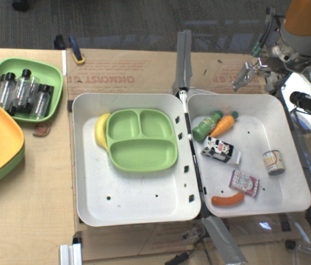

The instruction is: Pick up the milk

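The milk (217, 148) is a small carton with a black and white cow pattern. It lies on its side in the right bin (288, 203), near the bin's left-centre. My gripper (256, 81) hangs above the cardboard just behind the right bin's back rim, up and to the right of the milk and well apart from it. Its two fingers stand apart with nothing between them. The orange band of the arm (305, 7) is at the top right.
A green bottle (205, 127) and a carrot (223, 125) lie just behind the milk. Further right and forward are a can (274, 162), a pink packet (244, 182) and a sausage (227, 200). The left bin (133, 203) holds a green divided plate (142, 138) and a banana (100, 130).
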{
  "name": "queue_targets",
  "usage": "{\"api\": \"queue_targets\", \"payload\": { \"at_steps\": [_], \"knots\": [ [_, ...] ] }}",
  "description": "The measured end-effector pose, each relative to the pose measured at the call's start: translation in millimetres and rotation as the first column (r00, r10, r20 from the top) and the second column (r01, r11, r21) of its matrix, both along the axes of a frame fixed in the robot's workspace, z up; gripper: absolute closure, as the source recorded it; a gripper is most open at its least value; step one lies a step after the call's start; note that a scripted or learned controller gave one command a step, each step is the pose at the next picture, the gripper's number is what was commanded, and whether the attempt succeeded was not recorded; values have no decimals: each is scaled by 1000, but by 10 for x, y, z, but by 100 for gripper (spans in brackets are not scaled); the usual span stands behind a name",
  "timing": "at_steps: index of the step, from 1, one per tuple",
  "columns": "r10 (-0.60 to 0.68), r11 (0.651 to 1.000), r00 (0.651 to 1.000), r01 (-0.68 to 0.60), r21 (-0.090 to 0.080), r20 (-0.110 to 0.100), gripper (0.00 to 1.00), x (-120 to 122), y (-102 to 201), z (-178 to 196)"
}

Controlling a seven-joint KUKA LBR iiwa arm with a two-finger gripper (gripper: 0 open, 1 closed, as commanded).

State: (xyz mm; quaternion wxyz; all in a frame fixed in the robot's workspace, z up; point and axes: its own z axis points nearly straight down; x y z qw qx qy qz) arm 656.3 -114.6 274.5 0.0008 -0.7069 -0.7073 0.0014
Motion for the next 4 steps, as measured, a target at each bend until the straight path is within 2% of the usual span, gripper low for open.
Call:
{"api": "queue_targets", "payload": {
  "at_steps": [1, 2, 3, 4],
  "knots": [
    [79, 997, 997, -79, 1, 0, 0, -794, -159, -737],
    [194, 981, 981, -194, -3, 19, 0, -929, 76, -1620],
    [231, 973, 973, -231, 1, 3, 0, -1337, 53, -1829],
    [226, 974, 974, -226, 1, 4, 100, -1335, 36, -1739]
  ]
}}
